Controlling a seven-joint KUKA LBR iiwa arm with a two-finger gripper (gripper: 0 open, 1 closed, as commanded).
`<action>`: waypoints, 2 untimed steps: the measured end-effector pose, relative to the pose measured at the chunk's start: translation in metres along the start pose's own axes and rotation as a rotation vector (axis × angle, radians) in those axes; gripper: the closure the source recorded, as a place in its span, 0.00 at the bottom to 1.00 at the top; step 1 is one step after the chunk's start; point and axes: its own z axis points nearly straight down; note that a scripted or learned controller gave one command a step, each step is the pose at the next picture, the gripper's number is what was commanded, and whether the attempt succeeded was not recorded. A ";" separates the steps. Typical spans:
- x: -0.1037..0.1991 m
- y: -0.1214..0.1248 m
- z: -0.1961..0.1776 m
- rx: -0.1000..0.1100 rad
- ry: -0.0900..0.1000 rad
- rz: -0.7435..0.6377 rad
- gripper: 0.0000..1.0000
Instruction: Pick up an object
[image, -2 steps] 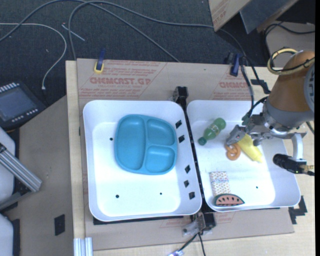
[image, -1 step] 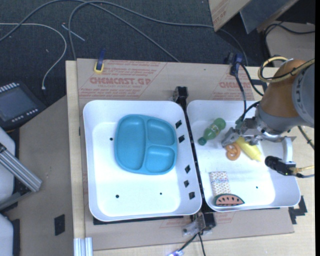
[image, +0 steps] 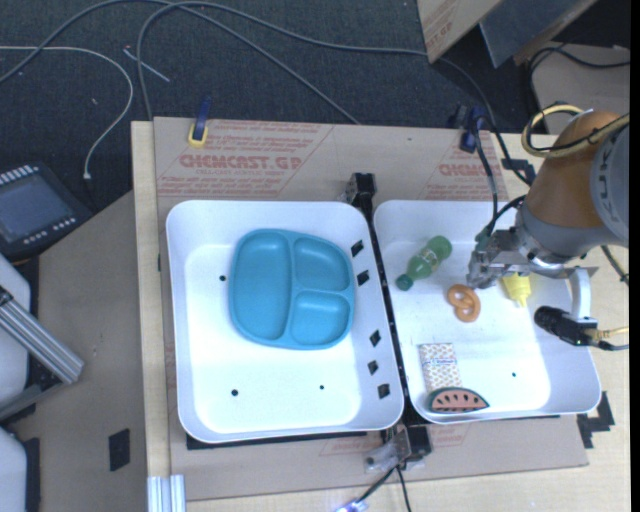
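Note:
In the right bin (image: 560, 392) lie a green bottle (image: 425, 262), an orange pretzel (image: 463, 302), a yellow piece (image: 517, 288), a small patterned packet (image: 438, 365) and a watermelon slice (image: 459, 401). My gripper (image: 484, 268) hangs low over the bin's upper middle, just above the pretzel, right of the bottle and left of the yellow piece. The wrist partly covers the yellow piece. Nothing is visibly held.
A blue divided plate (image: 293, 288) lies in the left bin (image: 200, 340). A black divider (image: 372, 300) runs between the bins. The grey arm with its orange band (image: 575, 190) and a black cable (image: 565, 325) cross the right bin's right side.

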 end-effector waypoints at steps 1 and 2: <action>-0.006 -0.003 -0.046 0.013 0.008 -0.002 1.00; -0.007 0.004 -0.091 0.011 0.007 -0.004 1.00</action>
